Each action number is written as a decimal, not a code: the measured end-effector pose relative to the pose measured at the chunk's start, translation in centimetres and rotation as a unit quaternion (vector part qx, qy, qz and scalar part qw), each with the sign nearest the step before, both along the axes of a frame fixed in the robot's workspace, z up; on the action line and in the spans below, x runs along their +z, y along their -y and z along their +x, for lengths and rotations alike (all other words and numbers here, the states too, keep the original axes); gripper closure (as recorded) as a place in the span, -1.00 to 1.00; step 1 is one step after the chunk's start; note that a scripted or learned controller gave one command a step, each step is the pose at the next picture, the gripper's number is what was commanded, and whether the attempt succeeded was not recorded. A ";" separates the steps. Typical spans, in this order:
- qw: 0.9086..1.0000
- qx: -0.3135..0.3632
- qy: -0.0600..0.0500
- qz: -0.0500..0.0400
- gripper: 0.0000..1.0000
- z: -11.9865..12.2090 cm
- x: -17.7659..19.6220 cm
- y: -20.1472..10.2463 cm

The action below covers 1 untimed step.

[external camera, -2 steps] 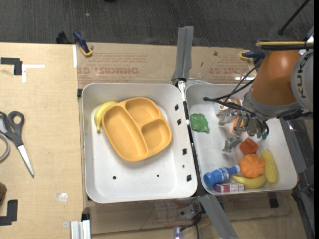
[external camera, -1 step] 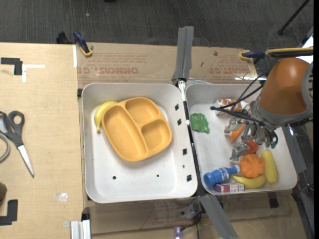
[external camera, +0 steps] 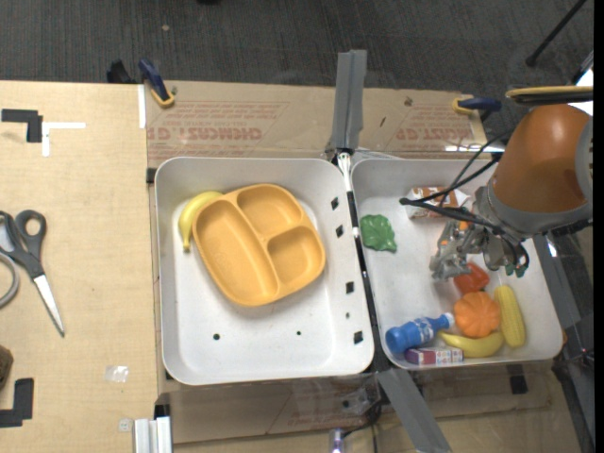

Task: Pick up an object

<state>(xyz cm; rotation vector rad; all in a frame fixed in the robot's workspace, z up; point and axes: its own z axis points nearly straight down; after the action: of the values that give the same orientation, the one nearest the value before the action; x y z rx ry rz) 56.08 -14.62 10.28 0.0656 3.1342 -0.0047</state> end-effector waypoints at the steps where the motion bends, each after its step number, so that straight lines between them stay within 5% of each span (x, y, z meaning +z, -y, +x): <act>1: 0.995 -0.101 -0.003 0.002 1.00 -8.2 -1.1 1.3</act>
<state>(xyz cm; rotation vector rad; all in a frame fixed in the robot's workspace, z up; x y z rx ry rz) 47.88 -15.90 9.20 0.3827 3.1170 0.0006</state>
